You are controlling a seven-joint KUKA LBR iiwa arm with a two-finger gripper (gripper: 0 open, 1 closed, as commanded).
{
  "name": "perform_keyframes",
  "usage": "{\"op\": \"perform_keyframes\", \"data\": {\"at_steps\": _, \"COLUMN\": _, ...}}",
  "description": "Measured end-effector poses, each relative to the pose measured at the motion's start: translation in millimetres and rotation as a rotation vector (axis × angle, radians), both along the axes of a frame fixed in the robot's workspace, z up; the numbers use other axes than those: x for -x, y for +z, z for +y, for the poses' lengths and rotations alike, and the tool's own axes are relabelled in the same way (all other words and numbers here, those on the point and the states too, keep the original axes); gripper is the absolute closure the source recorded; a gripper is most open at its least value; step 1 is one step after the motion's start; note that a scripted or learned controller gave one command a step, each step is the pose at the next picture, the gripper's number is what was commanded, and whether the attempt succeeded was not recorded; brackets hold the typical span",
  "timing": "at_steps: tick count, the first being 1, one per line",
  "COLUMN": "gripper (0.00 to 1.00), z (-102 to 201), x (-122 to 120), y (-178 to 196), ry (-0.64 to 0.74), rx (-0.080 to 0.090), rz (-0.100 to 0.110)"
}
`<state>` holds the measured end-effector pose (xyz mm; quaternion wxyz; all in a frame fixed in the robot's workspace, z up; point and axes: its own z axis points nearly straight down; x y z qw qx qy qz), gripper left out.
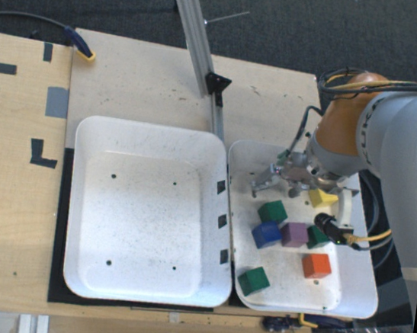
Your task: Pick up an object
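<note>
Two white bins sit side by side on the bench. The left bin has no blocks in it. The right bin, near the bench's right edge, holds all the blocks: a yellow block, a green block, a blue block, a purple block, an orange block, and another green block near the front rim.

The gripper hangs over the far end of the right bin. Its fingers look spread apart, with nothing between them. The nearest block, I think, is the green one, just beside the fingers, toward the front of the bench. The yellow block lies just to the other side, toward the right edge.
</note>
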<state>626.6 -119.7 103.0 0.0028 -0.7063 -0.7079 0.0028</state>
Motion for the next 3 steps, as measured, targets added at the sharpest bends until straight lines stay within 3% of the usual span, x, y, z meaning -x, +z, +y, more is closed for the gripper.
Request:
{"op": "perform_keyframes", "data": {"at_steps": 1, "gripper": 1.0, "z": 0, "x": -2, "y": 14, "ry": 0.001, "rx": 0.0, "rz": -0.006}}
{"op": "perform_keyframes", "data": {"at_steps": 3, "gripper": 1.0, "z": 9, "x": -4, "y": 102, "ry": 0.0, "rx": 0.0, "rz": -0.011}}
